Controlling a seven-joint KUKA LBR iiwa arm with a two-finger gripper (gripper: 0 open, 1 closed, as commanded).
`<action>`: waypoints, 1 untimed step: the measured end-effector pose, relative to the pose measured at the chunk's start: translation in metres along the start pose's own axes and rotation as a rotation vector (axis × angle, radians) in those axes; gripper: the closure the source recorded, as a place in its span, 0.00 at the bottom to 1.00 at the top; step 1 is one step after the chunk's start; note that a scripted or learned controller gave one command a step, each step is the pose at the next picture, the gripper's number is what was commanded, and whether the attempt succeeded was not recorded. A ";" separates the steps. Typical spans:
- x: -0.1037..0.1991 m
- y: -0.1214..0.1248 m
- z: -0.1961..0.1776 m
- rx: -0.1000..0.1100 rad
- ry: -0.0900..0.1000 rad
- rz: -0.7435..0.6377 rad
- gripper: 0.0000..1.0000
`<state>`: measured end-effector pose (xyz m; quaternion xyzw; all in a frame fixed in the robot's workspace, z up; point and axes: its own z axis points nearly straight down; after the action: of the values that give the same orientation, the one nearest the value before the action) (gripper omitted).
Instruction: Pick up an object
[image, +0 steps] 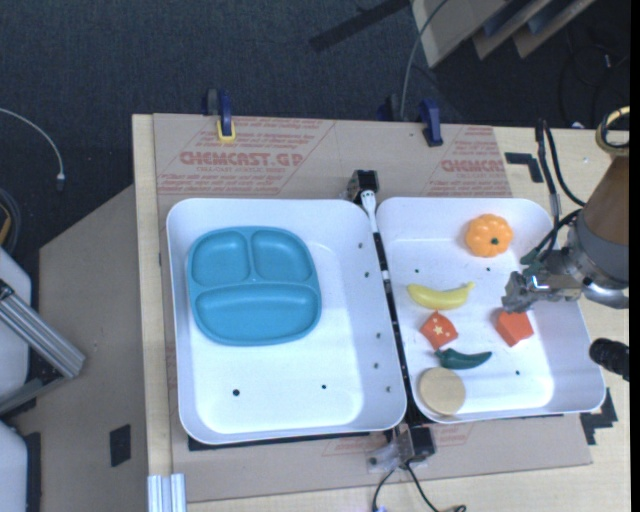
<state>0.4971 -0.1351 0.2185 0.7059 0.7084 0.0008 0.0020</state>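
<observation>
Red block (514, 327): lies in the right bin (400, 300), toward the table's (300, 150) right edge, about midway between the bin's far and near rims. The claw (527, 287) hangs just above and beside it on the far side; contact cannot be made out. Claw state: cannot tell from this angle whether clenched or released. Nothing visibly held.

Other contents of the right bin:
- Orange pumpkin-like piece (488, 235), near the far right corner of the bin, well apart from the block.
- Yellow banana (440, 295), around the bin's middle, lying crosswise.
- Small red-and-white piece (439, 329), just near-side of the banana.
- Dark green pepper-like piece (463, 357), just beside the red-and-white piece, toward the near edge.
- Tan round disc (442, 391), at the bin's near rim, touching or almost touching the green piece.

Left bin (200, 400): holds a blue divided plate (255, 285) with three compartments, set toward the far left corner of that bin.

Arm (610, 230): grey, enters over the table's right edge, wrist angled down toward the right bin. Blue clamps (222, 108) sit on the table's far edge.
</observation>
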 end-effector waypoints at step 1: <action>0.046 0.000 0.007 0.006 0.003 0.000 1.00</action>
<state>0.4967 -0.0891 0.2113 0.7059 0.7083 -0.0001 -0.0013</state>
